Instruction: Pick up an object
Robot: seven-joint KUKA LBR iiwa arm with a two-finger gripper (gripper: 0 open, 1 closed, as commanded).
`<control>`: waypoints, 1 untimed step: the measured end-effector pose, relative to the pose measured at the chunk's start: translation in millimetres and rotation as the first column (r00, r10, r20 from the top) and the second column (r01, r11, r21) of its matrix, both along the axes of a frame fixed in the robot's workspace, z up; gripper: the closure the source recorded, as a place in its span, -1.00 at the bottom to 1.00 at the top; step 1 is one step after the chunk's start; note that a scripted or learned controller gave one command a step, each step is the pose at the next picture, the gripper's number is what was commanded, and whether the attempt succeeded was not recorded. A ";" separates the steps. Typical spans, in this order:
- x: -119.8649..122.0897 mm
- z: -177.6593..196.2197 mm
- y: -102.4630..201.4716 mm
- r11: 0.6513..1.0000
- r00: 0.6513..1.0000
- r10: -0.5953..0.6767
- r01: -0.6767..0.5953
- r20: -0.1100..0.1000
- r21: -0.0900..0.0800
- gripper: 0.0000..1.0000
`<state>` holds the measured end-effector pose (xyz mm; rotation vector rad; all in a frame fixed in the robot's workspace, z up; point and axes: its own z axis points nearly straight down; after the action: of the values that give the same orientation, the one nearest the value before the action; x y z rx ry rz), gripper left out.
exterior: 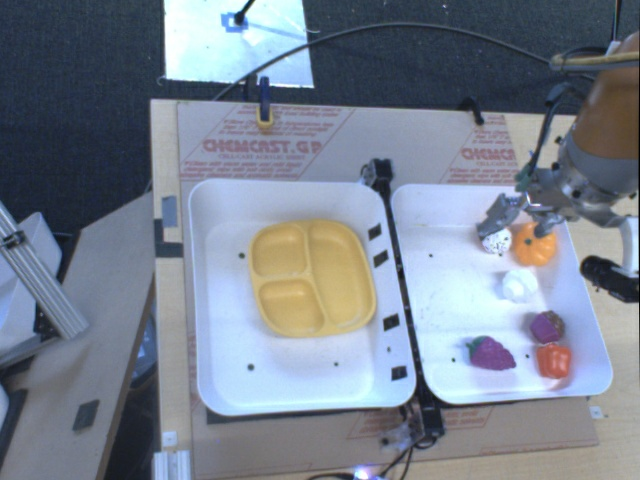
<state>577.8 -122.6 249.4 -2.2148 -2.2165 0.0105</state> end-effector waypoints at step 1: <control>2.2 6.7 0.4 1.000 1.000 0.003 -0.003 0.012 -0.001 -1.00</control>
<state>580.0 -122.3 256.1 -2.2185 -2.2260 -0.0010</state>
